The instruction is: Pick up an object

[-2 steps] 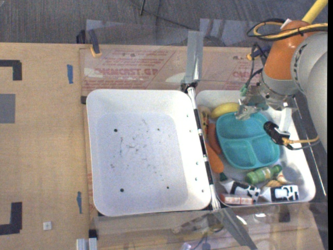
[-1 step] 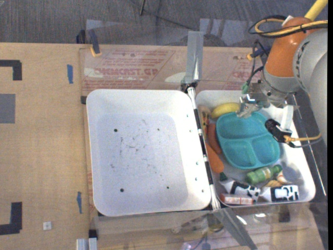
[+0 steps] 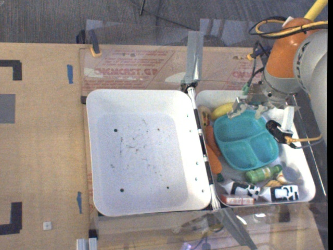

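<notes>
So the gripper (image 3: 248, 104) sits at the upper right of the frame, low over the top edge of the teal plate (image 3: 244, 142) in the right bin (image 3: 307, 189), next to the banana (image 3: 222, 110). Jaws look spread with nothing between them, so I'd call this the reach-in step. Next it needs to drop onto one item and close; the carrot (image 3: 212, 151) and green bottle (image 3: 263, 173) lie crowded along the plate's edges.
</notes>
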You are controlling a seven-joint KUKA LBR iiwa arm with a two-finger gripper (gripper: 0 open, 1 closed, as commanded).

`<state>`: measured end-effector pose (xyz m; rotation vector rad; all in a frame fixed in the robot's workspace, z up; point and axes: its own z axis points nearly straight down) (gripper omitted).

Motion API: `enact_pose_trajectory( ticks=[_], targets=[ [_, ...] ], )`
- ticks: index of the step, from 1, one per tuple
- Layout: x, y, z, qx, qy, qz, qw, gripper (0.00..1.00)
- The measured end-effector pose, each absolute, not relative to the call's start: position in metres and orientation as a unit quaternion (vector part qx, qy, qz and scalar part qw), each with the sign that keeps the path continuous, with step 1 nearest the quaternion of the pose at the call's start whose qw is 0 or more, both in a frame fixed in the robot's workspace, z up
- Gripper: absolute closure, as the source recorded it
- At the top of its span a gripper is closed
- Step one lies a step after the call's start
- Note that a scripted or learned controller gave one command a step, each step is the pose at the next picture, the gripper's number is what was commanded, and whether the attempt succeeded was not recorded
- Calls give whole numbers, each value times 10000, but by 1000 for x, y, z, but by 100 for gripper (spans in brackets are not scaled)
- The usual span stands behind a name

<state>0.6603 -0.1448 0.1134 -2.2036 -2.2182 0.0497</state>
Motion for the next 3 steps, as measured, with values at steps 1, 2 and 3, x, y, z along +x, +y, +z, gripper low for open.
enact_pose_trajectory(
  ticks=[1,2,3],
  targets=[
    [581,-127,97,-7439,-6681,-98,-134,0],
    [648,-129,94,-7138,-7004,22,-7,0],
    [650,-129,106,-7133,-7008,6,-50,100]
  ],
)
